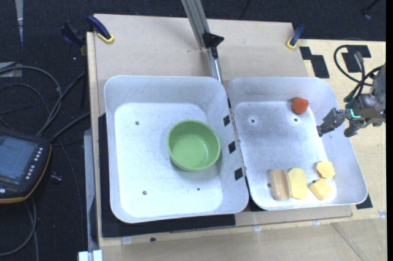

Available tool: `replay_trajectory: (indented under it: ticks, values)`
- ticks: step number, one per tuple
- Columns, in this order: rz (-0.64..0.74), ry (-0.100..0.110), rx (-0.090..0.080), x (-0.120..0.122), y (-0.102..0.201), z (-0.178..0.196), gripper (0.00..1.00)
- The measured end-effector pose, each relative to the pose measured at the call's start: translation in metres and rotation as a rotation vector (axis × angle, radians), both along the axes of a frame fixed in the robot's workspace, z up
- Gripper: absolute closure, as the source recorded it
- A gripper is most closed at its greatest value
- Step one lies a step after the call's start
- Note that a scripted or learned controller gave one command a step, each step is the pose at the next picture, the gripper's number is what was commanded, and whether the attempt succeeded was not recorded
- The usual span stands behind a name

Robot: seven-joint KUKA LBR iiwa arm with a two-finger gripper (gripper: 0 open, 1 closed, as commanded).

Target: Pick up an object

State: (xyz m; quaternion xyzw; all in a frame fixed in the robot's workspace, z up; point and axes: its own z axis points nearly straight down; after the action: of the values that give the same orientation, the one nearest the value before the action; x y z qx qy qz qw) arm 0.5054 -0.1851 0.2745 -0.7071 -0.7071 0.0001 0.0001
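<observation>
My gripper (339, 124) hangs over the right rim of the right bin (270, 131), open, with nothing between its two dark fingers. A small red object (299, 105) lies in the bin's far right part, up and to the left of the gripper. Along the near edge of the same bin lie a tan block (279, 183), a pale yellow block (297, 183) and two small yellow pieces (325, 169) (320, 190). A green bowl (194, 144) stands upright in the middle of the left bin (135, 124).
A grey metal pole (191, 2) slants down to the back edge between the bins. Yellow-tipped clamps (103, 32) (295, 37) sit at the bench's far corners. Cables and a pendant (18, 161) lie on the floor at left.
</observation>
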Motion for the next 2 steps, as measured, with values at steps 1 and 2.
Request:
replay_trajectory:
  ticks: [1,2]
  values:
    - [0.0,0.0,0.0,0.0,0.0,0.0,0.0]
    - [0.0,0.003,0.001,-0.002,-0.004,-0.061,0.0]
